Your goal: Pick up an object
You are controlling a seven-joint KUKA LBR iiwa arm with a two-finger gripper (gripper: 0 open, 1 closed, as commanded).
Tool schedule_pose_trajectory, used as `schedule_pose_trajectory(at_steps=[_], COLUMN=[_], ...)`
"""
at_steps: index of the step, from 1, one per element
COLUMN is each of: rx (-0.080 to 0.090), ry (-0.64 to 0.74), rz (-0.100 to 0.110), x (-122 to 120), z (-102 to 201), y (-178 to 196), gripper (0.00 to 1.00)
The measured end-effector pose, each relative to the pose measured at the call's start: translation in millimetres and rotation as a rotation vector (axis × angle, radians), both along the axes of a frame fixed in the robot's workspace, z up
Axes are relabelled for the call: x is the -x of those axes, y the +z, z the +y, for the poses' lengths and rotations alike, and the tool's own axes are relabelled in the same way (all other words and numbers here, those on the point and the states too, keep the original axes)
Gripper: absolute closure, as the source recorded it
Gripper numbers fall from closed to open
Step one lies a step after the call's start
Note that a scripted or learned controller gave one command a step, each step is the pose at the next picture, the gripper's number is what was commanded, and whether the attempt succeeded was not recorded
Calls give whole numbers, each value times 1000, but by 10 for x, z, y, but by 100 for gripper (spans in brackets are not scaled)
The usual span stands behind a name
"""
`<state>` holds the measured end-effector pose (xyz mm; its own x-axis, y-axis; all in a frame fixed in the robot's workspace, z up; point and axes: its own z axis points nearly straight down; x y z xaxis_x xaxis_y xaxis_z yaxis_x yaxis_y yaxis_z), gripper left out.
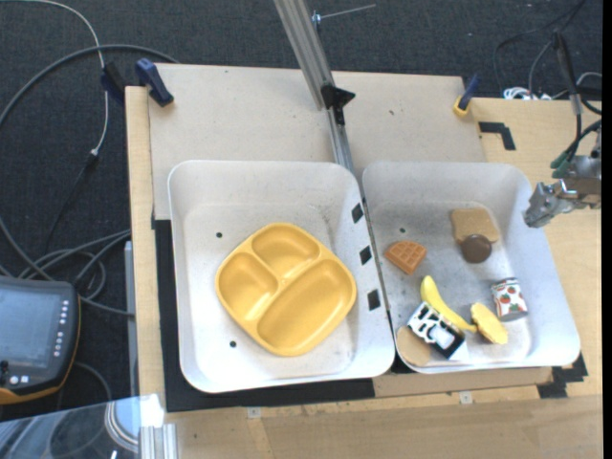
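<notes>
Currently end effector, finger state not discernible, hangs at right bin's outer rim; nearest candidate, brown round object, lies just inward and slightly nearer the camera.

Divided plate in left bin; waffle, banana in right bin.

two bins, one plate, one banana.

1. We note the yellow divided plate: smooth, glossy plastic.
2. Both white bins: matt plastic, scuffed and speckled.
3. Bench top: matt, pale board.
4. Slanted pole: bare brushed metal.
</notes>
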<state>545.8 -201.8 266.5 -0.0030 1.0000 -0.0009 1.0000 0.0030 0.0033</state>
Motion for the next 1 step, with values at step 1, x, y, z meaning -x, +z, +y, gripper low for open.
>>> schedule_pose_trajectory(at_steps=[1], rx=[-4], ry=[1], rz=[6], x=[55], z=[342], y=[-139], gripper=[100])
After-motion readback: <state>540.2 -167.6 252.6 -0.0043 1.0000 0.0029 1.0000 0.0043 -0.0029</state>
